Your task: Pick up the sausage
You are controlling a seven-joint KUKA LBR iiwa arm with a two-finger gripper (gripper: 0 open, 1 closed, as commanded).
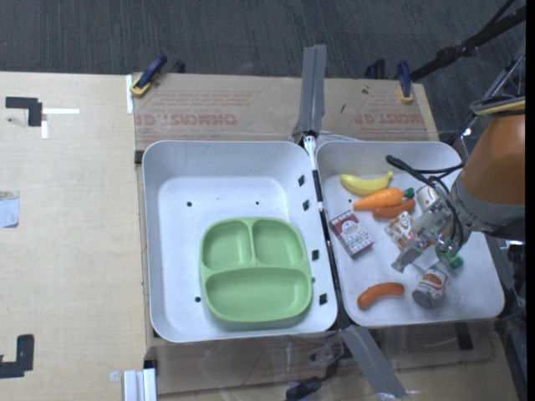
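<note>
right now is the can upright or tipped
Tipped: the can lies on its side in the right bin, label facing up.

Mirrored "CHEMCAST GP" on brown board [201, 107]

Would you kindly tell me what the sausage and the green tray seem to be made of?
Sausage: probably moulded plastic, a toy; uniform orange-red with a smooth, slightly glossy skin. Green tray: likely plastic too; even pale green, matte, with rounded moulded compartments.

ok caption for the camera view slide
Gripper hovering in the right white bin above the orange sausage, beside a small can.
</note>
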